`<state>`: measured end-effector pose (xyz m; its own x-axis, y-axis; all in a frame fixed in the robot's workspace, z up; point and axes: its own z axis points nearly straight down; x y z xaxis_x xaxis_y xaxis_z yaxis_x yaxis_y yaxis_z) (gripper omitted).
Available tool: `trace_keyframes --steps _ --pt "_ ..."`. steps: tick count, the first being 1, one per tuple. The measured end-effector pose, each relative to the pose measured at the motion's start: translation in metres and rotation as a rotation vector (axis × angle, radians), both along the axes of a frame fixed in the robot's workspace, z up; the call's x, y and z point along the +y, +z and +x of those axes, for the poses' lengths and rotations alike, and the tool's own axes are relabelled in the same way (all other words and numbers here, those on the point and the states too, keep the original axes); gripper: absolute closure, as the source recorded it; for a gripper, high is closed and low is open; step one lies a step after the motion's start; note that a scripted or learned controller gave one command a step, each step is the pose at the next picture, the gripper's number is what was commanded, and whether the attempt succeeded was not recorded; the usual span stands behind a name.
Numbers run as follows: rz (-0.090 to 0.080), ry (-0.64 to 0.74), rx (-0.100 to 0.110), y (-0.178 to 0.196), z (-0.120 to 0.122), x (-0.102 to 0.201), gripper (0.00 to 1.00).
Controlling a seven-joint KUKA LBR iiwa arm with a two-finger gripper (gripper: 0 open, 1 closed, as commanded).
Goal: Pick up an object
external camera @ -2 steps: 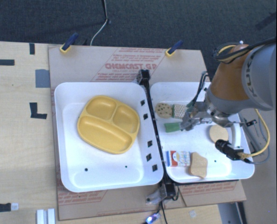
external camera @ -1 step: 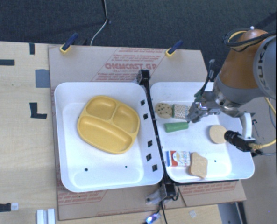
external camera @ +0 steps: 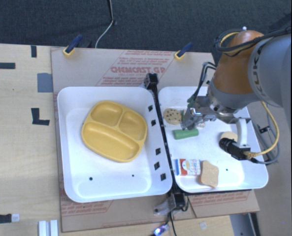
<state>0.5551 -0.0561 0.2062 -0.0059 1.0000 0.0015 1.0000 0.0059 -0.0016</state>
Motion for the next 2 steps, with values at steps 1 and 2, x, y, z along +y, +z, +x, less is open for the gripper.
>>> trace_keyframes --steps 1,2 --pt "0.000 0.002 -0.001 0.009 0.008 0.063 1.00" --pt "0.000 0.003 0.001 0.006 0.009 0.126 1.00"
